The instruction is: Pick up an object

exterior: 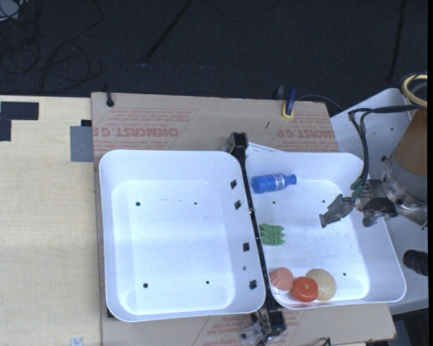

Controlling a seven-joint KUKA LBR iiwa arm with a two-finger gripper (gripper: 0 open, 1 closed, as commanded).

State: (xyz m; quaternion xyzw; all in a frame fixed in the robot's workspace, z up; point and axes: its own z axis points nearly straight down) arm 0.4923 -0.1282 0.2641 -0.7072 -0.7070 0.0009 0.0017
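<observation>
Two white bins sit side by side; the left bin [123, 193] and the right bin [379, 280] share a dark divider. From three o'clock the gripper [337, 213] reaches over the right bin — whether it is parted or closed cannot be told, and nothing shows in its grasp. A blue bottle [273, 182] lies at eleven o'clock of the gripper, a green object [271, 234] at eight. At the bin's six o'clock rim a pink piece [280, 278], red round piece [304, 288] and tan round piece [322, 282] cluster — touching.
</observation>
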